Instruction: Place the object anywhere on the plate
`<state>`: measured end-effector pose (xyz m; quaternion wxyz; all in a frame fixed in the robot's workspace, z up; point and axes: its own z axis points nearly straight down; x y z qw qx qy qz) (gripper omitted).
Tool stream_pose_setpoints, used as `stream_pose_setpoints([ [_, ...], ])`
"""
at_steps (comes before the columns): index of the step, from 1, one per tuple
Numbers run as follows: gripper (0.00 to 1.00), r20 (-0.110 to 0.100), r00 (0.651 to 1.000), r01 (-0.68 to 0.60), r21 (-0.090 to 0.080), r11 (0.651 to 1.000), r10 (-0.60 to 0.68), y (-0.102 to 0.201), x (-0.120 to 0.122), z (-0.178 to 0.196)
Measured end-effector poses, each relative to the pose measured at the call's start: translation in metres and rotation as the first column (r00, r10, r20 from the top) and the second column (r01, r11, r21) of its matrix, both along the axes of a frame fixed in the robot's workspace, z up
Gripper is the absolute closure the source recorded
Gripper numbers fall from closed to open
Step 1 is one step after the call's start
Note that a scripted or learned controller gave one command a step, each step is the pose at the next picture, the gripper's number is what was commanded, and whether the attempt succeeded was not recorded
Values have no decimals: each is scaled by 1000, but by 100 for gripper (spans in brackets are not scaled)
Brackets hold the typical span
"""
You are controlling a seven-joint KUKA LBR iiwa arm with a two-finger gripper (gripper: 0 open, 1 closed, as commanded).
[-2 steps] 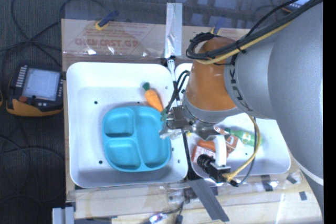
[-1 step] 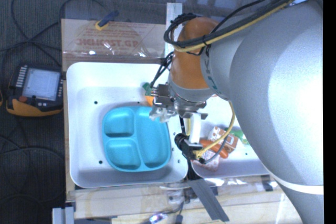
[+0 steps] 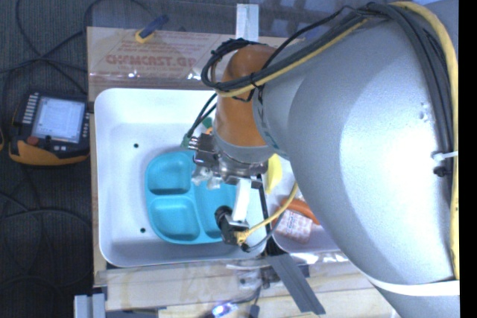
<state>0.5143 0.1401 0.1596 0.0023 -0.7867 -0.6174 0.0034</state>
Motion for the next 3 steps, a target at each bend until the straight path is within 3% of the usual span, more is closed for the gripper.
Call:
stream_pose_setpoints([
  [1,0,0,1000,0,0,1000,0,0,0,0],
  [2,0,5,963,-270,-4,963,270,92,42,19],
  [3,0,7,1000,-19,-5,1000,19,51,-30,148],
])
